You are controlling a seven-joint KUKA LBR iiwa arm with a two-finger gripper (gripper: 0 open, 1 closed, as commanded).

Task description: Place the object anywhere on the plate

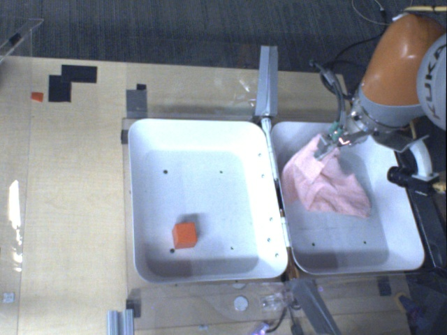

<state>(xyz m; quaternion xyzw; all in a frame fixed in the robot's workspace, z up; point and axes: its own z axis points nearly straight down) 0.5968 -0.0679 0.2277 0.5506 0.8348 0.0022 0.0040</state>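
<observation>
Pink cloth (327, 180) apparently pinched by gripper (331, 142).

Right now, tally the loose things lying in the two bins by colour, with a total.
Orange: 1, the small orange block in the left bin.
Pink: 1, the crumpled pink cloth in the right bin.
Total: 2

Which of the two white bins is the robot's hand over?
The right bin, holding the pink cloth; the hand is at the cloth's top. The left bin holds an orange block.
</observation>
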